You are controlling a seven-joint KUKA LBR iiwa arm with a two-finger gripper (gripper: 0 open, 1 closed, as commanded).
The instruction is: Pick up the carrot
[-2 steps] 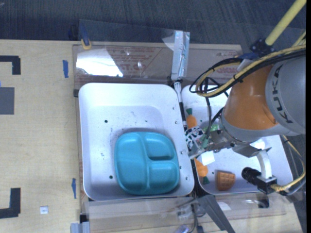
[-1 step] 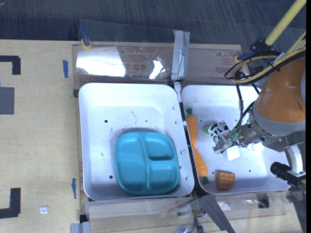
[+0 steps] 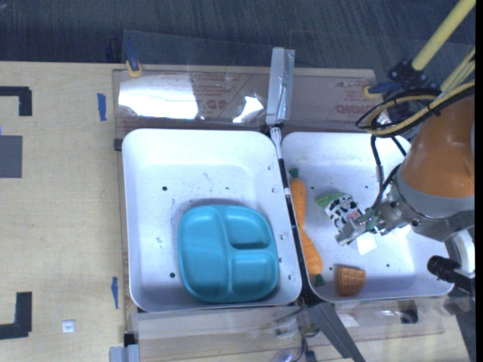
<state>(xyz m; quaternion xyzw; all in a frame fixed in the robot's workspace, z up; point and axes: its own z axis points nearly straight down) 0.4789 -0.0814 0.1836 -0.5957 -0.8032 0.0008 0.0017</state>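
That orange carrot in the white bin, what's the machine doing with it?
Nothing yet. The carrot lies along the left wall of the right bin, untouched. The robot's gripper sits over the middle of that bin, beside a small green and white item. A waffle-like piece lies near the front. The left bin holds a blue divided plate.

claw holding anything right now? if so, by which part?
Cannot be told. The claw hangs over the right bin, apart from the carrot lying along that bin's left wall.
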